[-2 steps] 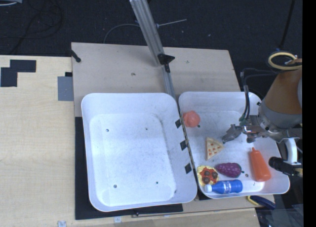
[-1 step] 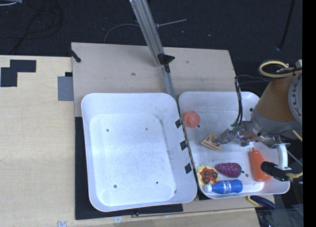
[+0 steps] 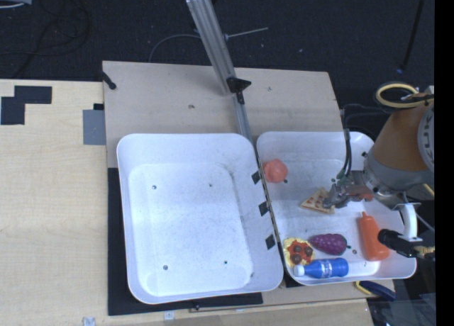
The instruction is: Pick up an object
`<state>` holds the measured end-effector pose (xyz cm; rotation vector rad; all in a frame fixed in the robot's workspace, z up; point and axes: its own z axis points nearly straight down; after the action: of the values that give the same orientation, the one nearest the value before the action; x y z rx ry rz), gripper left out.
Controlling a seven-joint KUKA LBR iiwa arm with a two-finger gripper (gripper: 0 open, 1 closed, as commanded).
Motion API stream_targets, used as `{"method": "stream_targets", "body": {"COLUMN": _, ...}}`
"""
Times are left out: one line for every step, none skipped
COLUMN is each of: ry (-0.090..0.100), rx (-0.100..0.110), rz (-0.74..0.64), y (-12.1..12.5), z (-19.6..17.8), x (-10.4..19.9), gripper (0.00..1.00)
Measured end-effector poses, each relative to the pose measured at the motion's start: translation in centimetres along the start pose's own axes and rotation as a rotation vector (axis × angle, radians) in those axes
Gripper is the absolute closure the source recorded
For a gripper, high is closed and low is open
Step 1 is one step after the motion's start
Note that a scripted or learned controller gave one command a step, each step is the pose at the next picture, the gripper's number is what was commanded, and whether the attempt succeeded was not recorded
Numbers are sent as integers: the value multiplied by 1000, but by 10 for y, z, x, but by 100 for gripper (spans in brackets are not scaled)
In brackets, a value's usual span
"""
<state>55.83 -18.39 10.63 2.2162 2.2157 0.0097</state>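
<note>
A: Dark floor with loose cables surrounds the pale wooden bench (image 3: 177, 101) we look down on, and two shallow white plastic bins sit side by side on it.

B: We see the left white bin (image 3: 135, 176) with only its speckled floor, and the right white bin (image 3: 312, 151) holding all the things. Where do we place them?

A: We find a small round pinkish-red ball (image 3: 275, 170) close to the right bin's left wall, toward its far edge. Along the near edge lie a blue-and-white plastic bottle (image 3: 324, 268) on its side, a round toy pizza with red and yellow toppings (image 3: 299, 251) just left of it, and a dark purple bunch of toy grapes (image 3: 328, 243) touching or nearly touching the pizza.

B: And near the right wall we see an orange carrot-shaped toy (image 3: 371, 238), lying roughly upright in the view.

A: Yes. The grey arm with its orange band (image 3: 401, 140) reaches in from the right, and its two-finger gripper (image 3: 339, 195) is low over the middle of the right bin.

B: Right at its tip lies a tan wedge-shaped toy slice with red spots (image 3: 317, 203). Do we see it pinched?

A: We cannot tell. The gripper meets the slice's right end, but its shape is too dark and small for us to judge.
</note>
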Motion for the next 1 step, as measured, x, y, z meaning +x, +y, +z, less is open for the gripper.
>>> {"method": "stream_targets", "body": {"ry": 0, "rx": 7, "rz": 0, "y": -5, "z": -45, "x": 3, "gripper": 100}}
